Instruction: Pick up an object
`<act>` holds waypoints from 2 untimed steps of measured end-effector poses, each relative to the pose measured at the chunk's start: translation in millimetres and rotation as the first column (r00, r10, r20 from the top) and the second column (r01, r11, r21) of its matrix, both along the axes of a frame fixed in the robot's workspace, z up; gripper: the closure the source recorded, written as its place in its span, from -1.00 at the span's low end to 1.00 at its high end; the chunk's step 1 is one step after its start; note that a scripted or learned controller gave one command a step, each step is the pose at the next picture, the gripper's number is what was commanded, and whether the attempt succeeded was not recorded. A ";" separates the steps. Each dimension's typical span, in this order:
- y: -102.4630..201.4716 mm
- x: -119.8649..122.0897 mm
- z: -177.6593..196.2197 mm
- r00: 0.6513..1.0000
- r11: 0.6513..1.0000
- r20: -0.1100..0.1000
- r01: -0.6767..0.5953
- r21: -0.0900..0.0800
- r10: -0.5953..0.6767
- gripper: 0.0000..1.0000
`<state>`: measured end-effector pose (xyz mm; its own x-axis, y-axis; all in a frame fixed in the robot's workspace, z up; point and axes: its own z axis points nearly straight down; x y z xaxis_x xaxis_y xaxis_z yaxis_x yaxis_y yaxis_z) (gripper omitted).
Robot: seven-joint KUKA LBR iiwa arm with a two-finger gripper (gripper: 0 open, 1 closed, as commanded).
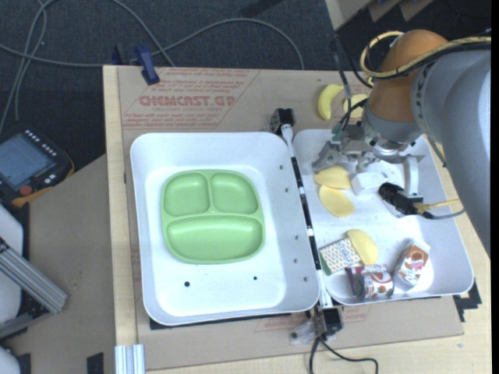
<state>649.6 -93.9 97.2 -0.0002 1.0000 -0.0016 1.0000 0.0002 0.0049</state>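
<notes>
My gripper (365, 173) hangs low over the far part of the right bin (452, 244). It is open, one finger (324, 160) reaching left and the other (409, 176) to the right, with nothing held between them. Just left of and below it lie two pale yellow slices (334, 179) (337, 202) on the bin floor; the left finger is right at the upper slice. Nearer the front lie a yellow banana-like piece (362, 247), a checkered packet (337, 254), a red and white can (378, 284) and a small carton (414, 264).
The left bin (148, 209) holds a green divided plate (212, 215). A yellow object (330, 100) lies on the bench behind the right bin. The arm's bulk covers the right bin's far right corner. A black clip (282, 118) sits at the divider's far end.
</notes>
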 end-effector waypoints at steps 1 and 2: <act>2.5 17.1 -12.4 1.000 1.000 -0.003 -0.001 0.001 0.001 -1.00; -7.1 -13.4 -12.5 1.000 1.000 -0.006 0.001 0.002 -0.001 -1.00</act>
<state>636.3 -100.9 84.7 0.0004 1.0000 0.0001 1.0000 -0.0004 -0.0014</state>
